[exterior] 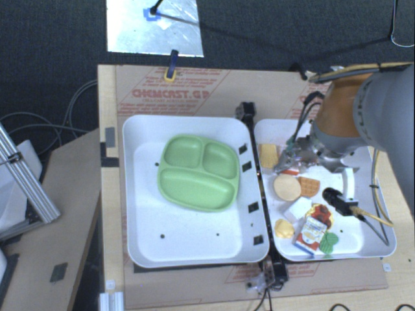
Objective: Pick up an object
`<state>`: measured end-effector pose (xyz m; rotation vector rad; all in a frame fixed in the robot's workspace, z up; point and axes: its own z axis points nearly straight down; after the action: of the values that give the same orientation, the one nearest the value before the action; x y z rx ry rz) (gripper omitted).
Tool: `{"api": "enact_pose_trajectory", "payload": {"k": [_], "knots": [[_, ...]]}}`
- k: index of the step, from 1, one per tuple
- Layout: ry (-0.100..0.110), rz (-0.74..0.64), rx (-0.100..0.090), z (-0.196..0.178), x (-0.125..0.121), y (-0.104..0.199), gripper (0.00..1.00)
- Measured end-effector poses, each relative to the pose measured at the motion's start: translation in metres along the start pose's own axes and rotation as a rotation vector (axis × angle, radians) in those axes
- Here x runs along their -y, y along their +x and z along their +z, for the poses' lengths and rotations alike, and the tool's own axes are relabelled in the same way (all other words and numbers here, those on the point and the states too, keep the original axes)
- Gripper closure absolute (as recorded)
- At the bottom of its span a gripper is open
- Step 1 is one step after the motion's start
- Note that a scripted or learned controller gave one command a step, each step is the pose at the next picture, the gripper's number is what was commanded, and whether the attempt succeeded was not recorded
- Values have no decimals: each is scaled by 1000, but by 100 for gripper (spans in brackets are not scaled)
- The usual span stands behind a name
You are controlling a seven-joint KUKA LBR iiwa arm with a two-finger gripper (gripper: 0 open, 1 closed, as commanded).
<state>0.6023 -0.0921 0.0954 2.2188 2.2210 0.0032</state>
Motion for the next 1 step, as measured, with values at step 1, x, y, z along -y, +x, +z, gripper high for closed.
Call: {"api": "enact_pose_trajectory", "payload": {"k": [1], "knots": [[-2,-3,0,-55,6,7,100]]}}
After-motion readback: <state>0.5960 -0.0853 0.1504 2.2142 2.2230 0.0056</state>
